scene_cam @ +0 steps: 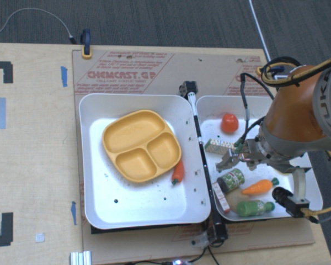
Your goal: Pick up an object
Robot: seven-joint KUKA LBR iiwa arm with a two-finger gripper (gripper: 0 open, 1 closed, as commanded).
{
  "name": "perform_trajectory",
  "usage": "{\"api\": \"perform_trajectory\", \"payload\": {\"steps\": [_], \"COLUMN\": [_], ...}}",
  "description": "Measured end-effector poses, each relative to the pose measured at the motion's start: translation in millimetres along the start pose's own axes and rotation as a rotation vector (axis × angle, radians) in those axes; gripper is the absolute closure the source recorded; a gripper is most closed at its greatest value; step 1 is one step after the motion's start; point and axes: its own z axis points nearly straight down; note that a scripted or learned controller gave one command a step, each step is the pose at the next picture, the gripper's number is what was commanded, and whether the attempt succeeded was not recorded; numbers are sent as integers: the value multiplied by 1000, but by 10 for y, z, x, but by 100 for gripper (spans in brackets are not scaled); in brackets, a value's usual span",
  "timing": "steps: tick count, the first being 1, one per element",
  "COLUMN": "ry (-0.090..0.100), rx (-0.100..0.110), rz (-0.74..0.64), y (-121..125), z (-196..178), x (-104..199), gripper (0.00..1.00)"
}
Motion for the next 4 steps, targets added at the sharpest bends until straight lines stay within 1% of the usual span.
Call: {"api": "perform_trajectory", "payload": {"steps": [1, 2, 3, 4], "ry": [0, 2, -5, 1], "rx": [3, -3, -10, -1], "rz": [2, 2, 4, -2], "y": [-73, -47, -33, -55], "z": [770, 938, 839, -4], "x": [-507, -518, -542, 242], "gripper": [0, 0, 100, 100]}}
